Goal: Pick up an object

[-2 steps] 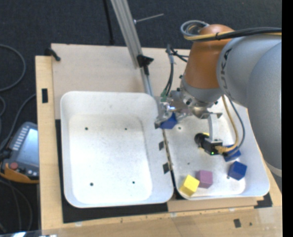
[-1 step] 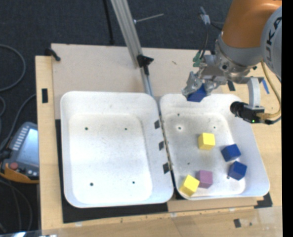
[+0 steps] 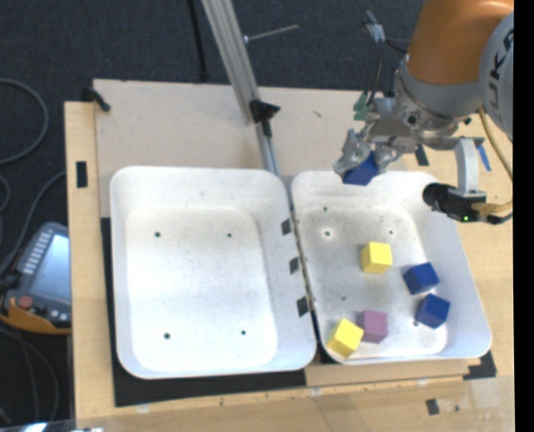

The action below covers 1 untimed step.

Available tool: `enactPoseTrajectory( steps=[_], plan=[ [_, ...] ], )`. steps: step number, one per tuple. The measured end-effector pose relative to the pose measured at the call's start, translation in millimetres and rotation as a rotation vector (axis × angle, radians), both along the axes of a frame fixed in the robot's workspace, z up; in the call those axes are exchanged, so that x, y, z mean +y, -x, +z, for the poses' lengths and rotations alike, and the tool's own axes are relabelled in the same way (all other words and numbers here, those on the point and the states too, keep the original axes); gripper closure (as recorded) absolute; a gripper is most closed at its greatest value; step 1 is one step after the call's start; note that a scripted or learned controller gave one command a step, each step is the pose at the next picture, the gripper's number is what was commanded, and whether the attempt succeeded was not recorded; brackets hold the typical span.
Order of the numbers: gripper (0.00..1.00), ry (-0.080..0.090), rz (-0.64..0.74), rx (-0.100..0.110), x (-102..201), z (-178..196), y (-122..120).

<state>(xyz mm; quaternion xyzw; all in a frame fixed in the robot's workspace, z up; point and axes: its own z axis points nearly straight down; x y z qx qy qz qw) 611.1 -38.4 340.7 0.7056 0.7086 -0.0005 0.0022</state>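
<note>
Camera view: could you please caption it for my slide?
Gripper lifts small blue cube above the right white bin.

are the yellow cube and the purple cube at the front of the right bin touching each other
Touching. In the camera view the yellow cube and the purple cube sit pressed side by side near the right bin's front edge, with no white floor showing between them.

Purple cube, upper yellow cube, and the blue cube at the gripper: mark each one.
purple cube (image 3: 373,324), camera view, top face.
upper yellow cube (image 3: 375,257), camera view, top face.
blue cube at the gripper (image 3: 362,173), camera view, visible side below the fingers.
</note>
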Motion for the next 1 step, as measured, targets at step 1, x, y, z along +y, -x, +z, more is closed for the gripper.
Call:
enactPoseTrajectory(
  steps=[1],
  plan=[
    [1.0,-0.004,0.002,0.01,72.2,-113.7,-22.8]
  ],
)
